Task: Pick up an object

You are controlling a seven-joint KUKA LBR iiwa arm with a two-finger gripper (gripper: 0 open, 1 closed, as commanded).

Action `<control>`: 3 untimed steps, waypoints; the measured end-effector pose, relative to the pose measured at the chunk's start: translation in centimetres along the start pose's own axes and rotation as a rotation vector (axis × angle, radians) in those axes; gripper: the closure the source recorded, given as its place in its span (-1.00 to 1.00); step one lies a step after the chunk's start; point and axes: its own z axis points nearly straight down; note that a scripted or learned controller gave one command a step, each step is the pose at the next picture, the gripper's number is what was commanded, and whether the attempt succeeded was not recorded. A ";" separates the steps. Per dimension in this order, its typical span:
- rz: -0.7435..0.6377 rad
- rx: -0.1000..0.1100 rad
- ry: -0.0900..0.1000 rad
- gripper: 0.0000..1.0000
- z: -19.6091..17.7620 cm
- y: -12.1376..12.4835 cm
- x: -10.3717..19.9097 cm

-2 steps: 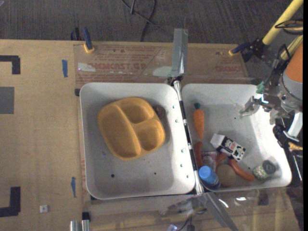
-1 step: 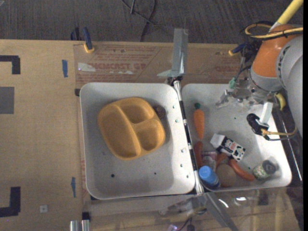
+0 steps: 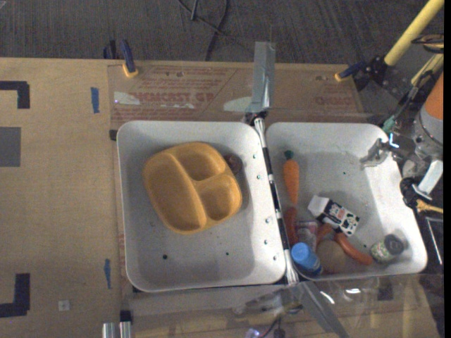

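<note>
1. The arm [image 3: 433,129] sits at the right edge of the right bin [image 3: 366,136]. The grey body and orange band are visible; a small metallic part pokes over the bin's upper right corner.
2. Finger state: cannot tell. The gripper end is too small and cluttered to read, and nothing is visibly held.
3. No object is picked yet. The candidates cluster in the right bin's lower left half, well apart from the arm.
4. Candidates: carrot [image 3: 291,178] lying along the left wall, a tapered orange cone with a green top; white carton [image 3: 334,214] with dark print, boxy with flat faces; sausage-like orange piece [image 3: 352,248], smooth and rounded; blue-capped bottle [image 3: 304,257] jammed in the bottom left corner; small dark round can [image 3: 389,246] near the right wall.
5. Judgement: the carton looks the best target. Its flat parallel faces suit a two-finger pinch, and there is some free floor above it.
6. The carrot is second choice. It is just beside the wall, so one finger may foul the rim; grasp across the thick end.
7. Avoid the bottle and sausage pile: the pieces are touching and likely to slip or shove their neighbours.
8. The left bin [image 3: 141,259] holds a yellow divided plate [image 3: 192,187], glossy plastic, wide and shallow, with a small dark object at its upper right edge. It is a poor pinch target except at the rim.
9. Both bins are smooth white plastic, so objects will probably slide if nudged. Descend straight and centred.
</note>
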 end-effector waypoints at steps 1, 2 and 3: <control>-0.153 -0.004 0.001 -1.00 8.6 -2.6 4.3; -0.018 -0.002 0.000 -1.00 -3.0 -5.8 2.0; -0.198 -0.003 0.000 -1.00 8.2 -2.6 5.9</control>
